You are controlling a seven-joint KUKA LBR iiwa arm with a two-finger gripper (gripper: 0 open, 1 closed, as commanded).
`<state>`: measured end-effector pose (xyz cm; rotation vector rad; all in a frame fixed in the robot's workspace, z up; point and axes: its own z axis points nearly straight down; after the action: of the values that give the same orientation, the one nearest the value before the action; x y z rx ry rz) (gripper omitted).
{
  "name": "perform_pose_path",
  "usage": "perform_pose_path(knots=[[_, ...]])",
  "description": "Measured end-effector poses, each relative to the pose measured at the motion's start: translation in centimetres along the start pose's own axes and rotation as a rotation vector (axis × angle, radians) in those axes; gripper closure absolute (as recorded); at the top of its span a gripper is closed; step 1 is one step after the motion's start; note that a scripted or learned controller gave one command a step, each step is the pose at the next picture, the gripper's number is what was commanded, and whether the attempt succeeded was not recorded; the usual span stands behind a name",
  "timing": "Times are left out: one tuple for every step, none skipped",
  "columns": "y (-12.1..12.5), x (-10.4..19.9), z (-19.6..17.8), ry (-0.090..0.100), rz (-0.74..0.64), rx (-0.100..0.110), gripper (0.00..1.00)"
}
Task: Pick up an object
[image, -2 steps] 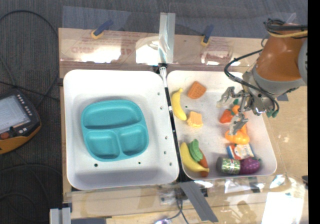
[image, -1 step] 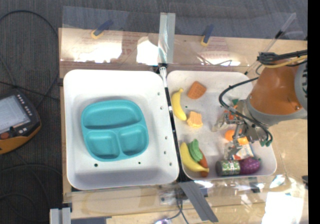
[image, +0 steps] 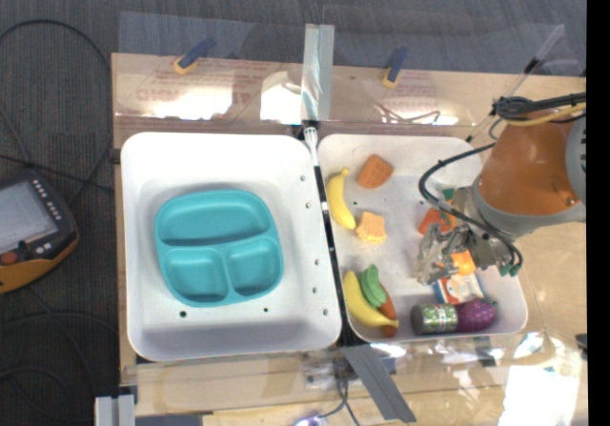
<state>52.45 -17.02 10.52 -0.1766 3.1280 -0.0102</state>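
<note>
Gripper (image: 440, 257) sits low in the right bin (image: 410, 150), over a small orange-and-white item (image: 464, 287) near the bin's right side. Jaws are lost in clutter; cannot tell how far apart they stand or whether anything is between them. Just below: green can (image: 435, 318) lying touching a purple piece (image: 477, 314). Left part of the bin: two bananas (image: 339, 199), a yellow block (image: 371, 228), an orange wedge (image: 375, 172), a green-and-red vegetable (image: 376, 288). Left bin (image: 152, 167) holds a teal divided tray (image: 219, 245).
</note>
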Motion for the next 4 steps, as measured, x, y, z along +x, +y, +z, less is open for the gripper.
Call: perform_pose_path(knots=[[5.1, -3.0, -1.4, 0.007, 0.122, -0.007, 1.0], [-1.6, -4.9, 1.3, -0.004, 0.19, -0.005, 1.0], [-1.7, -4.9, 1.5, -0.006, 0.19, -0.003, 0.0], [-1.0, -1.0, 1.4, -0.008, 0.22, -0.002, 0.0]])
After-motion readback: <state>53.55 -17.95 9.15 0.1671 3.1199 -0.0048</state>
